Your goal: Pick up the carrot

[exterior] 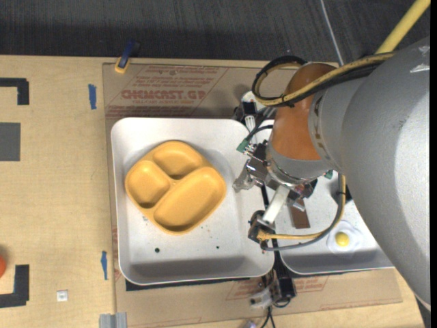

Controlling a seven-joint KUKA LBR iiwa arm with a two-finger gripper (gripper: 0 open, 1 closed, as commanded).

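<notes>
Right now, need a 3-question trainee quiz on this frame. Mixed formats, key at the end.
1. True or false: the yellow three-compartment tray lies in the left bin.
2. Multiple choice: where is the arm over the bench? A) over the left bin's far left corner B) over the divide between the two bins and the right bin C) off the bench over the carpet.
3. Fill in: the small object lying in the right bin near its front edge is ___ in colour.

Key
1. True.
2. B.
3. Yellow. It is too small to identify; no carrot can be made out from this view.
</notes>
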